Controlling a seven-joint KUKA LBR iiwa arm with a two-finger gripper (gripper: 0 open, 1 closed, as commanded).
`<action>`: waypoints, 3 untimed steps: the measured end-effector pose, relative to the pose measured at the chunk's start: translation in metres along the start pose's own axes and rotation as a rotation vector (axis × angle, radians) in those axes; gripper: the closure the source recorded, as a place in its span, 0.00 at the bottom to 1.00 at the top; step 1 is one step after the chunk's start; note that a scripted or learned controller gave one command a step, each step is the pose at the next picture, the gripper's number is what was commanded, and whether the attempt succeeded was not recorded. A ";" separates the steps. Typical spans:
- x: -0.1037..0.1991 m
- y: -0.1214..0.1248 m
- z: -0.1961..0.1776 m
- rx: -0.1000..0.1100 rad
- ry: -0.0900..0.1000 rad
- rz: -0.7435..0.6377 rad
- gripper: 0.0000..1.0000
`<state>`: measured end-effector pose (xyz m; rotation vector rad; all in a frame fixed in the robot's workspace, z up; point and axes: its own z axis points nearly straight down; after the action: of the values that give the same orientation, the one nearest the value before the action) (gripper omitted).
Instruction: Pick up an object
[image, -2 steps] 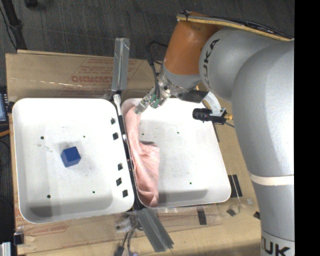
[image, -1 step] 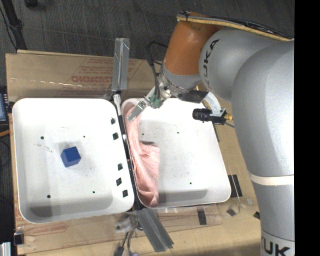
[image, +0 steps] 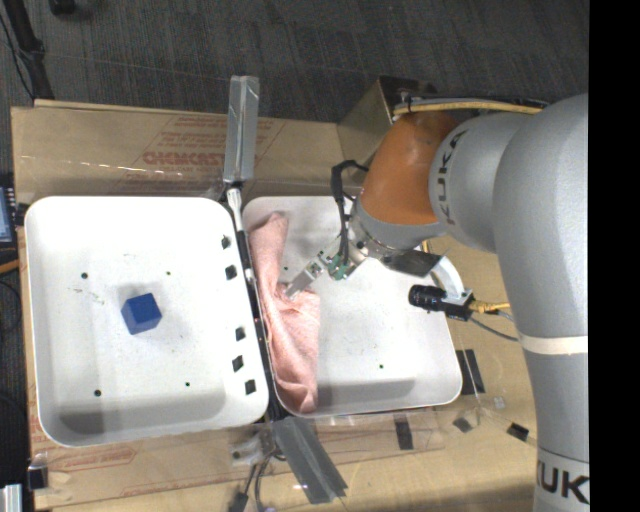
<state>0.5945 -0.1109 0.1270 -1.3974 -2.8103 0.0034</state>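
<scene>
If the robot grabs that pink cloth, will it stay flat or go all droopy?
Probably droopy. The pink cloth lies crumpled in folds along the left wall of the right bin, so it looks soft, not stiff. It likely weighs little and would hang from one pinched spot. It won't roll, though a push from the end effector might just bunch it up.

The big grey arm (image: 520, 190) runs out past the right edge and hides the right white plastic bin's (image: 400, 385) far right corner. The claw (image: 298, 284) over the crumpled pink cloth (image: 290, 330) looks too small to read.
</scene>
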 end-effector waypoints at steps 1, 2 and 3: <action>-0.030 0.048 0.035 -0.002 -0.001 0.084 0.00; 0.006 0.006 0.035 -0.002 -0.001 0.050 0.00; -0.035 0.044 0.034 -0.003 -0.002 0.185 0.00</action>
<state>0.6505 -0.1129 0.0927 -1.6521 -2.6723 0.0010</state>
